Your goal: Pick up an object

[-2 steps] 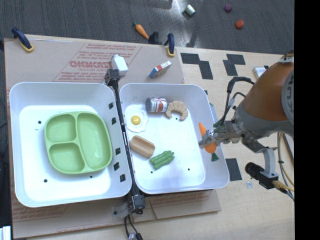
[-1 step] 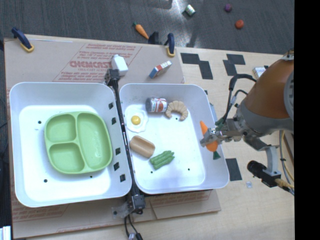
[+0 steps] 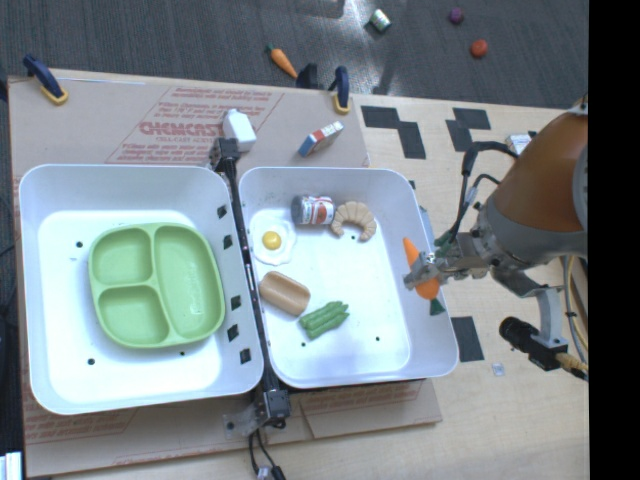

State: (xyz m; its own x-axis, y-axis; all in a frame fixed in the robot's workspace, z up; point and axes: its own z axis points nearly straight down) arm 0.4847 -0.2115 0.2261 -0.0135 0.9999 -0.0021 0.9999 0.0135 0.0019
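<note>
The pincer (image 3: pixel 425 273) stood at the right bin's (image 3: pixel 395 363) right rim, closed on a small orange plastic carrot (image 3: pixel 417 266) whose long axis ran roughly along that rim.

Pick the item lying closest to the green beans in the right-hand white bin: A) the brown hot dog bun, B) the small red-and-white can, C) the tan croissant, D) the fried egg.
A: the brown hot dog bun lies just up and left of the green beans in the right-hand white bin, while the fried egg, small can and croissant sit farther up.
</note>
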